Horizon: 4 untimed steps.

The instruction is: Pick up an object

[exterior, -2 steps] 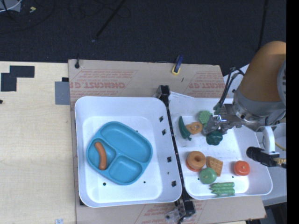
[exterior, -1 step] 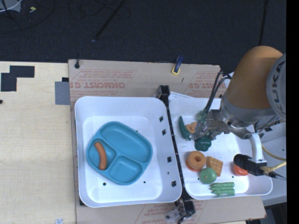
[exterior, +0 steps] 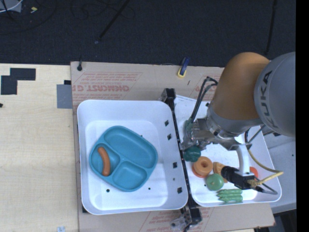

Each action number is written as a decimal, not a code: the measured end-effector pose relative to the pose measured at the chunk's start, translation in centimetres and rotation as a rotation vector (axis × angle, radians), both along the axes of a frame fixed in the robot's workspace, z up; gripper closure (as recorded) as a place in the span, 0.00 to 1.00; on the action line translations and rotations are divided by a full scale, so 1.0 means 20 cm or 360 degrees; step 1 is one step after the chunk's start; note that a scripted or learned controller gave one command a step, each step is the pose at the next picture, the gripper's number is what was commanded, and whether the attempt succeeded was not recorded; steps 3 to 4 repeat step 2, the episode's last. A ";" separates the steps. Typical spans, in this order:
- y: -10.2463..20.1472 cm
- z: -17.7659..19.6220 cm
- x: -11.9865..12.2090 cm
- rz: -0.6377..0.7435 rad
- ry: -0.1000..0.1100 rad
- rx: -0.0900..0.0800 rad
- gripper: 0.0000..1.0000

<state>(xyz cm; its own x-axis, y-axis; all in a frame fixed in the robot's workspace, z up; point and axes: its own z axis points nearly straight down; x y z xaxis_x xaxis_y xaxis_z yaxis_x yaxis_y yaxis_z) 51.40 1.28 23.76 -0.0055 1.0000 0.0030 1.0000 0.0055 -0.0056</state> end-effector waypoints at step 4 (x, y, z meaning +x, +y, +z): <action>0.22 -0.01 -0.09 -0.0005 -0.0004 -0.0004 1.00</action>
